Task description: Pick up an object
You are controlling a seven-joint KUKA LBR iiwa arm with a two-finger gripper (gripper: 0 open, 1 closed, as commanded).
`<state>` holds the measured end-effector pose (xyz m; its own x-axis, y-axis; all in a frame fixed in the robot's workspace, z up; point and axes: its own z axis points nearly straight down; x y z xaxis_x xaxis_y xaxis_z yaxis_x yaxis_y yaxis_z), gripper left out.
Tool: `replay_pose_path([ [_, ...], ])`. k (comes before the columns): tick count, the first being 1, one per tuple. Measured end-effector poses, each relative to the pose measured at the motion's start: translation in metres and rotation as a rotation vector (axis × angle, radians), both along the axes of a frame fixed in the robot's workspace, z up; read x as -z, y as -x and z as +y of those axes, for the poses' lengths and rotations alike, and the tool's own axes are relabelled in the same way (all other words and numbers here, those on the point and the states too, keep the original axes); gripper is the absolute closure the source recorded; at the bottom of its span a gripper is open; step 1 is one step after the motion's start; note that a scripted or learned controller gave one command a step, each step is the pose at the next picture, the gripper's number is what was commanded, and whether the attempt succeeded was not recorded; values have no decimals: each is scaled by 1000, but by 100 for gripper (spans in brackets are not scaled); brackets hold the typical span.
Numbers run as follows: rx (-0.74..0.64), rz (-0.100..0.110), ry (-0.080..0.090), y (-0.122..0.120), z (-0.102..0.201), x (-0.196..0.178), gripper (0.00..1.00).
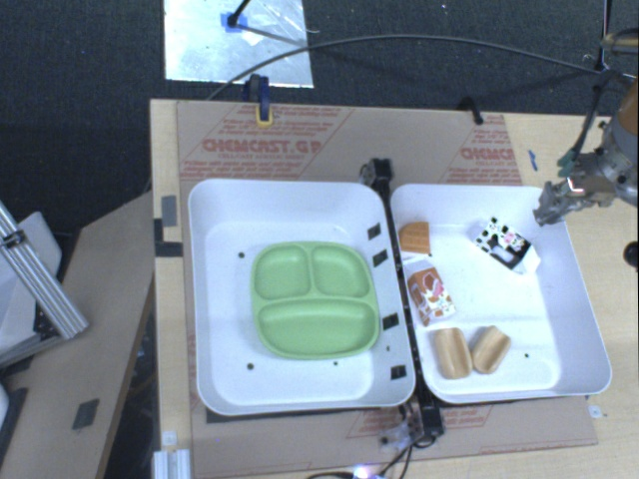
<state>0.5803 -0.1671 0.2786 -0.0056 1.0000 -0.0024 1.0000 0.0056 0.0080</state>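
The right bin [569, 317] holds several small items: an orange-brown wedge [414, 237] at its upper left, a red-and-white patterned packet [430, 293] below it, two tan bread-like rolls [469, 351] near the front, and a black-and-white patterned block [504, 242] at the upper right. My gripper [552, 208] hangs over the bin's upper right rim, just right of the black-and-white block and apart from it. Nothing shows between its fingers.
The left bin [215, 267] carries a green three-compartment plate [315, 299]. A black divider strip [391, 267] runs between the bins. Cardboard [329, 143] lies under both, with a blue-and-yellow clamp [261, 99] at its back edge. A cable arcs across the back.
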Motion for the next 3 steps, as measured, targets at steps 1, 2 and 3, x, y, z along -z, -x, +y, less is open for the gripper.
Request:
replay_pose_path([
  [1, -3, 6, -3, 7, 48, -2, 100],
  [2, -4, 8, -4, 19, 103, 18, 100],
  [3, -4, 7, -4, 26, 154, 16, 100],
])
